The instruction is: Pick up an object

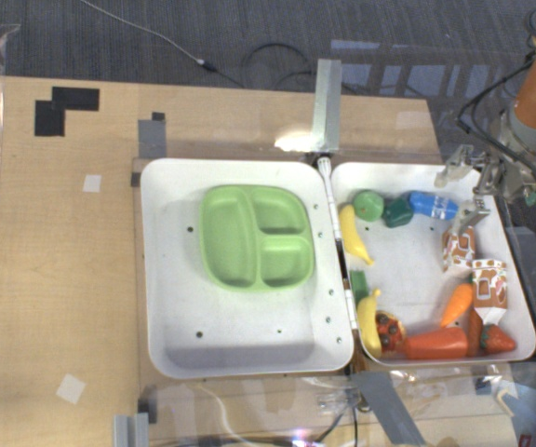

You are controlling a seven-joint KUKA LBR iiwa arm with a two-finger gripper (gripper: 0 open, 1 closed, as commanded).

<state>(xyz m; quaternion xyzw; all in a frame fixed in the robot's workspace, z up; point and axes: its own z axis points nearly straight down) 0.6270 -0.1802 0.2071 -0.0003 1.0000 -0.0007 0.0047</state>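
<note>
At the right bin's [529, 338] far right corner, the end effector [468, 189], fingers spread and holding nothing, hovers above a blue bottle [433, 204] lying near the far wall, which may slip or jam against neighbouring toys on closing.

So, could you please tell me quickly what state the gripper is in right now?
Gripper: jaws open, holding nothing, hovering over the upper right corner of the right bin beside the blue bottle.
</note>
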